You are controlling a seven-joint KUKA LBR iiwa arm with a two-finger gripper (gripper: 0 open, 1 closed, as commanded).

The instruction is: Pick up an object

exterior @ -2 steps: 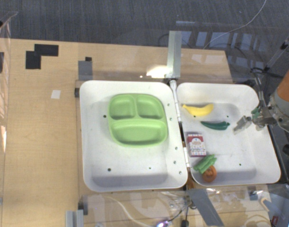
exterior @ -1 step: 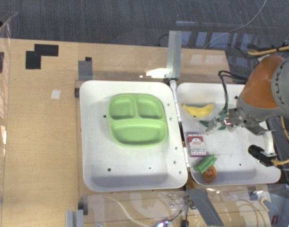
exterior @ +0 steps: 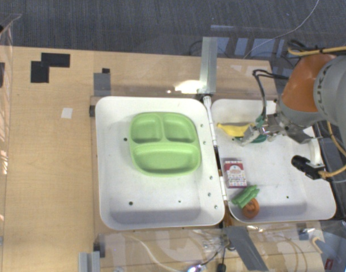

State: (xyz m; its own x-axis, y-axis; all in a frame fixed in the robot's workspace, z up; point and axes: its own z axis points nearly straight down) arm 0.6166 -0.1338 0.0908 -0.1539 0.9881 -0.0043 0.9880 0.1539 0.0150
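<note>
Two white bins on desk. Right bin [exterior: 286, 205]: banana [exterior: 232, 130] at far left; card box [exterior: 234, 173], green vegetable [exterior: 244, 195], orange item [exterior: 251, 208] nearer. Gripper [exterior: 253, 136] beside banana; jaws' state undeterminable. Nothing evidently lifted; pick appears outstanding.

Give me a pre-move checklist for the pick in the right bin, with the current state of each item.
1. Gripper is over the right bin: ok.
2. Gripper is next to a target, the banana: ok.
3. Banana is between the gripper's fingers: cannot tell.
4. Other objects lie apart from the gripper: ok; the card box, green vegetable and orange object sit toward the bin's near edge.
5. Banana has room from the divider wall: ok, though it lies close to it.
6. Green tray is out of the way in the left bin: ok.
</note>
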